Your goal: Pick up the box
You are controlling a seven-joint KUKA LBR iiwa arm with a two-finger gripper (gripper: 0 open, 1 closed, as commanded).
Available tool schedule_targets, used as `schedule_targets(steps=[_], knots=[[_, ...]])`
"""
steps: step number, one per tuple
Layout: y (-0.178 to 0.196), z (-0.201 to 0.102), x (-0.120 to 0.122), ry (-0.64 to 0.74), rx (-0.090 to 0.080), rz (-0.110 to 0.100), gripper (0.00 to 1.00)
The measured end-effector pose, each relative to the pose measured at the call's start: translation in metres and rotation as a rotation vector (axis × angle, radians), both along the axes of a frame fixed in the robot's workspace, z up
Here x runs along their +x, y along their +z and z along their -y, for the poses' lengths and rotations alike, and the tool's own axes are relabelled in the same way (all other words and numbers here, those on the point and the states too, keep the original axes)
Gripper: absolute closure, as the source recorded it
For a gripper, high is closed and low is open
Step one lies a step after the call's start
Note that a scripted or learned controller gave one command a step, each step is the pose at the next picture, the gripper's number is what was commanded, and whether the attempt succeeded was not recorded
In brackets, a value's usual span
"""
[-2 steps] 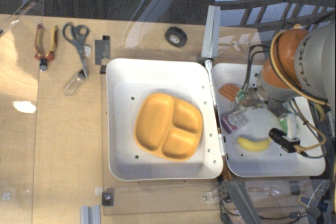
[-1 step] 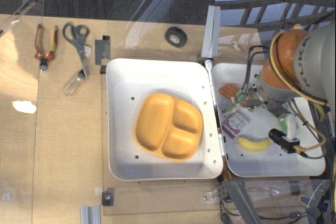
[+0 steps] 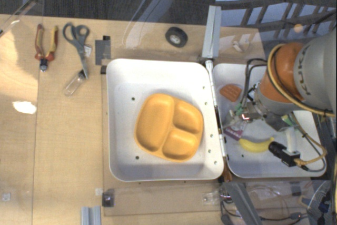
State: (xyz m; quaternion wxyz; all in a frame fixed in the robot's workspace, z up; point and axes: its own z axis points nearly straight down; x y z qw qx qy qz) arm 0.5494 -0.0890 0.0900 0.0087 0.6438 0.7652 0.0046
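A yellow three-compartment box (image 3: 169, 126) lies in the middle of the left white bin (image 3: 121, 166). The grey arm with its orange band (image 3: 284, 74) reaches over the right bin (image 3: 263, 168) from the right. Its gripper (image 3: 244, 114) points down near that bin's left side, well to the right of the yellow box and apart from it. A small purple object (image 3: 232, 132) lies just below and left of the gripper, and the wrist and cables hide the fingertips.
In the right bin a yellow banana (image 3: 255, 145) lies near the front and an orange-brown oval piece (image 3: 230, 93) at the back left. The arm covers much of that bin. Scissors (image 3: 79, 42), pliers (image 3: 44, 46) and a tape roll (image 3: 176, 37) lie on the bench behind.
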Motion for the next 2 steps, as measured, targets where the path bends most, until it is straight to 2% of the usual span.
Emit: schedule_targets(steps=[1,2], knots=[[0.012,0.0,0.003,0.002,-0.002,0.007,1.0],[0.119,-0.032,-0.016,-0.082,0.005,-0.012,1.0]])
